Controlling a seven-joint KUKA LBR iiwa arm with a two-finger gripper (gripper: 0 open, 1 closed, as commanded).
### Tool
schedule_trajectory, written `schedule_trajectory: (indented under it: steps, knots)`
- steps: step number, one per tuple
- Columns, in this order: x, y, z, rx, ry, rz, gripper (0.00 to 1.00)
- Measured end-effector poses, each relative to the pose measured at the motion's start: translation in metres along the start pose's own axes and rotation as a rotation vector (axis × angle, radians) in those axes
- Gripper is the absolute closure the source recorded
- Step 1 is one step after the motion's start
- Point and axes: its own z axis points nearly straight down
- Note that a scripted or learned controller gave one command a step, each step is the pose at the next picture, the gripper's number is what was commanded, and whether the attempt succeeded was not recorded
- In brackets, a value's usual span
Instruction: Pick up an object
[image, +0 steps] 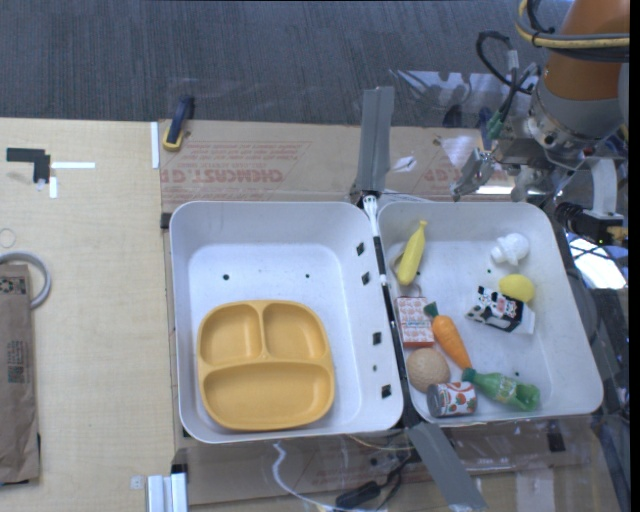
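Above the far edge of the right bin (556, 232), the gripper (478, 172) hangs off the grey arm (580, 70) with nothing between its fingers and touching none of the objects; how far it is parted I cannot tell from this slant. All the loose objects lie in that right bin. A banana (411, 253) lies near the far left corner, along the divider side. A small red carton (413, 322) sits against the left wall, with a carrot (451, 340) just beside it and a round tan ball (428, 367) nearer the front. At the front edge a can (451, 399) lies touching a green bottle (506, 389). Toward the right wall are a white lump (510, 248), a lemon (517, 288) and a black-and-white carton (495, 310). The left bin (190, 240) holds a yellow divided plate (266, 364) at its front.
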Motion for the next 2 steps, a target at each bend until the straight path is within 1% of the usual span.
schedule_trajectory:
  steps: [1, 2]
  knots:
    - [0.047, -0.044, 0.096, 0.002, -0.001, 0.016, 0.00]
    - [0.050, -0.106, 0.097, 0.001, 0.000, -0.239, 0.00]
